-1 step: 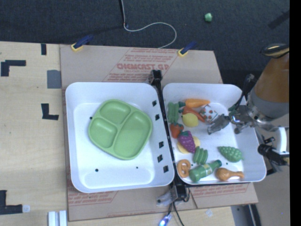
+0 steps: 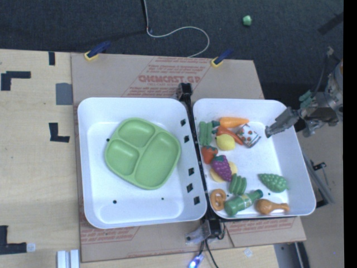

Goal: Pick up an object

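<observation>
Pincer (image 2: 274, 129) hovers over the right bin's (image 2: 290, 166) far right edge, its grip state impossible to tell; the toy foods (image 2: 228, 161) lie below-left of it, piled toward the bin's left side.

In the right bin (image 2: 290, 175) you have open white floor along its right half, between the far rim and the green bumpy toy (image 2: 273, 181) near the front. The left half is crowded: carrot (image 2: 233, 121), lemon (image 2: 225, 143), grapes (image 2: 221, 167) and green bottle (image 2: 241, 202) lie close together beside the divider (image 2: 192, 149). The pincer (image 2: 271, 129) hangs over the bin's far right part. In the left bin (image 2: 92, 149), the green divided plate (image 2: 143, 153) takes the middle, leaving a bare strip along the near side.
</observation>
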Controlling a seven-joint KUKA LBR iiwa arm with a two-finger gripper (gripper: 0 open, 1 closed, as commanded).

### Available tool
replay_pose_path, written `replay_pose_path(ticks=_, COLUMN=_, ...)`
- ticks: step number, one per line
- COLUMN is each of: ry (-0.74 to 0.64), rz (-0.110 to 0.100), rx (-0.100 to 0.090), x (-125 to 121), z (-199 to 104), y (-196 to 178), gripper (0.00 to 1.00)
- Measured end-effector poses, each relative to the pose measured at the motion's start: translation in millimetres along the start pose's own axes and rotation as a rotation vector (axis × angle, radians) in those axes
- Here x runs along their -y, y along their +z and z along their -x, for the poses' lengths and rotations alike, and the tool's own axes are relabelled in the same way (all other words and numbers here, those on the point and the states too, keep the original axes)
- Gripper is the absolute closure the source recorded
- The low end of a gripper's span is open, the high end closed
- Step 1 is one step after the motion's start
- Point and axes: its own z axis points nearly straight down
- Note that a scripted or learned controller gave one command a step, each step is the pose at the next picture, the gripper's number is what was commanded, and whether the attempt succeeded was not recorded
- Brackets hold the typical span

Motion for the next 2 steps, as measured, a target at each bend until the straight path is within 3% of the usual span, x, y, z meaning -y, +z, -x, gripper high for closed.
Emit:
replay_pose_path(ticks=1, ry=0.003, rz=-0.018, rx=0.0, x=0.5, z=1.2, y=-0.3, gripper=1.0)
replay_pose_path(ticks=2, ry=0.004, rz=-0.015, rx=0.0, x=0.1, z=10.3, y=-40.6, gripper=1.0)
